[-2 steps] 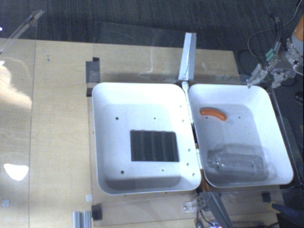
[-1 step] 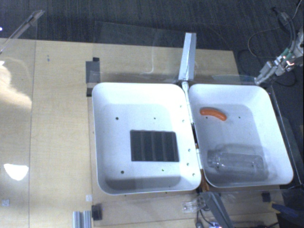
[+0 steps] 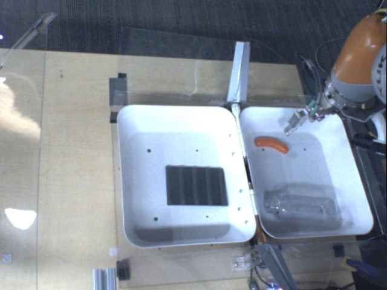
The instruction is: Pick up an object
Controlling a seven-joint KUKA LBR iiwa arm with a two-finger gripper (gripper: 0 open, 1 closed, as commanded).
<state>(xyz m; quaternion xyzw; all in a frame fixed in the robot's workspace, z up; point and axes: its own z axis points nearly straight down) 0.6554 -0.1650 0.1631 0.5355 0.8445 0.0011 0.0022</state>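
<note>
Gripper (image 3: pixel 294 123) hovering over right bin (image 3: pixel 357 180) far edge, near orange sausage (image 3: pixel 271 144), grasping nothing; finger state unclear. Clear bottle (image 3: pixel 300 206) lying apart, leaving 2 targets reachable.

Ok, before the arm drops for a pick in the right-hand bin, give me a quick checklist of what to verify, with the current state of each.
1. A target lies in reach: the orange sausage-shaped object rests on the floor of the right bin: ok.
2. Target free of neighbours: the clear plastic bottle lies apart from it, nearer the bin's front: ok.
3. Pincer over the target: it sits up and to the right of the object, near the bin's far rim: not ok.
4. Pincer opening: too small and blurred to judge: cannot tell.
5. Nothing already carried: cannot tell.
6. Left bin holds a dark ribbed block, away from the arm's path: ok.
</note>
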